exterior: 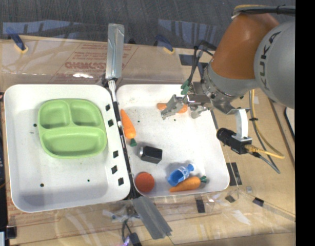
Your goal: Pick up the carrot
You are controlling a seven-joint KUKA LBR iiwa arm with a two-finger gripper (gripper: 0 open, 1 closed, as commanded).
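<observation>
My claw (182, 106) hangs over right bin (211, 137) far side, orange piece (162, 106) just beside it; open floor mid-bin below me; carrot (128, 124) hugs divider wall, black block (151, 154) near it; near edge crowded: red ball (144, 181), blue toy (179, 174), second carrot (186, 184); left bin (24, 188) taken by green tray (72, 127), near strip free.

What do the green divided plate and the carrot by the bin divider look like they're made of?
The green plate: probably molded plastic, given its even colour, rounded compartments and soft sheen. The carrot: likely a plastic or rubber toy, smooth and uniformly orange with a neat green tip, though the view leaves that open.
</observation>
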